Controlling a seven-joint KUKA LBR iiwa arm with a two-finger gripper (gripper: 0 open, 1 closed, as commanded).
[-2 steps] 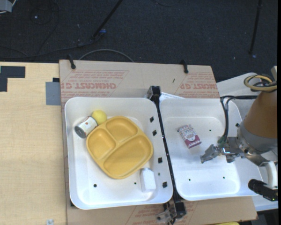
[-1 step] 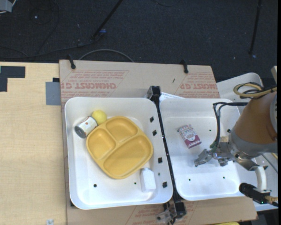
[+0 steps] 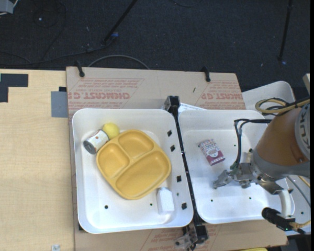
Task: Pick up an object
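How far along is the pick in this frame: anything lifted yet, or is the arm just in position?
Nothing looks lifted. The gripper is down in the right bin, below and beside the small red-and-white packet, which lies flat on the bin floor, apart from it. In the left bin, the yellow divided plate, yellow ball, small can and white bottle lie untouched. Grasping and lifting remain.

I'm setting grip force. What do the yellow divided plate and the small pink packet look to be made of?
The yellow three-compartment plate looks like moulded plastic: one even colour, rounded ridges, a dull sheen. The small pink-and-white packet looks like thin printed film or foil, flat and slightly crinkled, though the view is too coarse to tell which.
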